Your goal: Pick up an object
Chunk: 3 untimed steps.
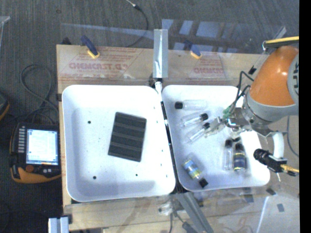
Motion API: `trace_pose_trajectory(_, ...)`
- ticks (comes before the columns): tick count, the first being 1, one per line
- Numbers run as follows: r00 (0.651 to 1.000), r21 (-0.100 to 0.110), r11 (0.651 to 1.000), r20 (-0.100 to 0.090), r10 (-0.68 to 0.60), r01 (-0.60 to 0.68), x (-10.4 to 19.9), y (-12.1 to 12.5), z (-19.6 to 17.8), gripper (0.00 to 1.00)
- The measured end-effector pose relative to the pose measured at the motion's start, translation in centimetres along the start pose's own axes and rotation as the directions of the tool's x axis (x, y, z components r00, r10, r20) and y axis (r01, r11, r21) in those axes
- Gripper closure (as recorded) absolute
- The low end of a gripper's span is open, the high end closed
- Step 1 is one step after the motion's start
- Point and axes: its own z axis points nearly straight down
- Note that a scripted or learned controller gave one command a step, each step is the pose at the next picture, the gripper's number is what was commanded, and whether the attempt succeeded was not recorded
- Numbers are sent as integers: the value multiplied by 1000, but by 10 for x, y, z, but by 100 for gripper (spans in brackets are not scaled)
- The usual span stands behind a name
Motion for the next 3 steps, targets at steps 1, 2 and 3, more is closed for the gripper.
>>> trace_pose_trajectory(1,999,-1,999,3,-35,35,-76,4,1,0)
trace_pose_trajectory(2,995,-20,995,8,-101,101,-35,54,76,0)
trace_pose_trajectory(3,997,-16,997,6,-80,80,12,113,106,0)
